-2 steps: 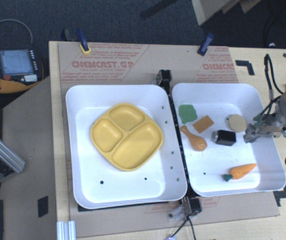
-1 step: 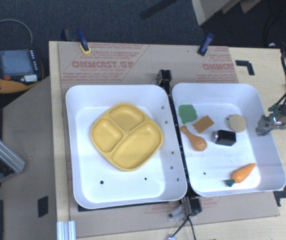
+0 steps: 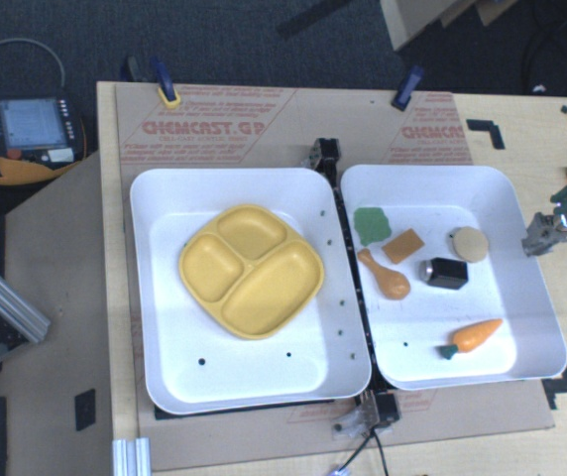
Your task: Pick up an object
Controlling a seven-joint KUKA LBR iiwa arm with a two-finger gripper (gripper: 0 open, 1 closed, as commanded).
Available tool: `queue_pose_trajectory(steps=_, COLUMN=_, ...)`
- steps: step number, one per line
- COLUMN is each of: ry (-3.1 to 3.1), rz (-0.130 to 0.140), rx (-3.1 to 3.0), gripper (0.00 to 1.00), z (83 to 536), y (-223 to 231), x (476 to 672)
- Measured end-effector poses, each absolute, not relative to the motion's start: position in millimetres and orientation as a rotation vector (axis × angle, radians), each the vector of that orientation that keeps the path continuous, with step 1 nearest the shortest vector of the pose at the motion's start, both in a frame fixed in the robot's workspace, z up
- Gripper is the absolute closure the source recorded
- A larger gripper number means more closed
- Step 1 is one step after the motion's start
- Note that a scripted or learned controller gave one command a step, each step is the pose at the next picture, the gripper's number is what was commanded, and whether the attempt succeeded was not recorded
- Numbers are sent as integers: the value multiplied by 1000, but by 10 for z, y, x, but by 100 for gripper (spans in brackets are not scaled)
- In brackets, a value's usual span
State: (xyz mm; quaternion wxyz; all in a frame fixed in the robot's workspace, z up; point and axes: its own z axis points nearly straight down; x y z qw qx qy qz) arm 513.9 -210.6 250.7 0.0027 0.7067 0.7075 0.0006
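orange carrot (image 3: 476,335) with green tip, right bin (image 3: 531,266).

Two shallow white bins sit side by side on a bench. The left bin (image 3: 155,296) holds a yellow divided plate (image 3: 252,270) lying near its middle, three compartments facing up. The right bin (image 3: 521,266) holds several small things: a green piece (image 3: 371,224) at the far left, an orange-brown flat piece (image 3: 403,246) just beside it, a tan drumstick-shaped toy (image 3: 386,276) nearer, a black block (image 3: 446,273) in the middle, a round beige piece (image 3: 470,244) just beyond the block, and a toy carrot (image 3: 474,336) toward the near right. At the right edge, outside the right bin's rim, a grey gripper (image 3: 553,228) hangs over the bench.
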Motion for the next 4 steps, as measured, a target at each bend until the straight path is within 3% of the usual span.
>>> queue_pose_trajectory(steps=4, ry=2227, rz=-2, rx=2220, gripper=100, z=2463, y=-202, x=5071)
